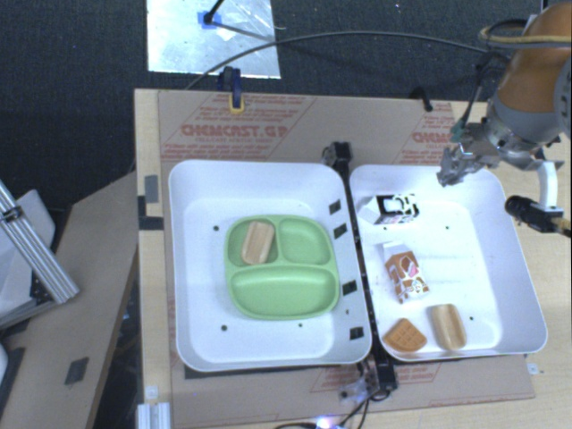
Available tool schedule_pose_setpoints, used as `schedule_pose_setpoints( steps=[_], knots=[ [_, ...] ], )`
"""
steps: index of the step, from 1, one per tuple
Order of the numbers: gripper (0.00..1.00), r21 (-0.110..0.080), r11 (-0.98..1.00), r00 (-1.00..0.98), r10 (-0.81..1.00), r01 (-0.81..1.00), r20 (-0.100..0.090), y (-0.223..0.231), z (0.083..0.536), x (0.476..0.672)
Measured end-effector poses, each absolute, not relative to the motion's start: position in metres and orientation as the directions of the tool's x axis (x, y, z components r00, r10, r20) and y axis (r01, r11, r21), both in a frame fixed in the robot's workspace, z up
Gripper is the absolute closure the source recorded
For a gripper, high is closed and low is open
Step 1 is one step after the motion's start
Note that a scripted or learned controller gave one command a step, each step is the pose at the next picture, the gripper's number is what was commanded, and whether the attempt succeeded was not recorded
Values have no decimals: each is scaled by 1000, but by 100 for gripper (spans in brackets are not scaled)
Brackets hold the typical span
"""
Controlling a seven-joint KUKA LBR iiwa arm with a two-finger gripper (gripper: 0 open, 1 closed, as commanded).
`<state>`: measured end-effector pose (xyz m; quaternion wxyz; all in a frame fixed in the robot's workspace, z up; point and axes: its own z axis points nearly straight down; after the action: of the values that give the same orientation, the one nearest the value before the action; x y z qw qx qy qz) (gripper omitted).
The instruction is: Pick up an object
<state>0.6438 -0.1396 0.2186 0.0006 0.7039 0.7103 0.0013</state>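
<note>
Overhead, we see the gripper [450, 172] poised at the right bin's [518, 266] far rim, grip unreadable; snack packet [405, 274] untouched, nothing lifted.

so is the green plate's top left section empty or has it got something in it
Not empty. A tan bread-like piece lies in the top left section of the green plate; the other two sections look bare.

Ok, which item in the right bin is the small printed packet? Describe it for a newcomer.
Start at the right white bin. Near its middle lies a small red-and-white printed packet, above the round waffle-like cracker and tan bread piece. It alone carries colourful printing.
</note>
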Motion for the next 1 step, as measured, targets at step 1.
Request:
schedule_pose_setpoints(
  steps=[1],
  knots=[
    [100,1,9,-9,1000,1000,2,-95,229,623]
  ],
)
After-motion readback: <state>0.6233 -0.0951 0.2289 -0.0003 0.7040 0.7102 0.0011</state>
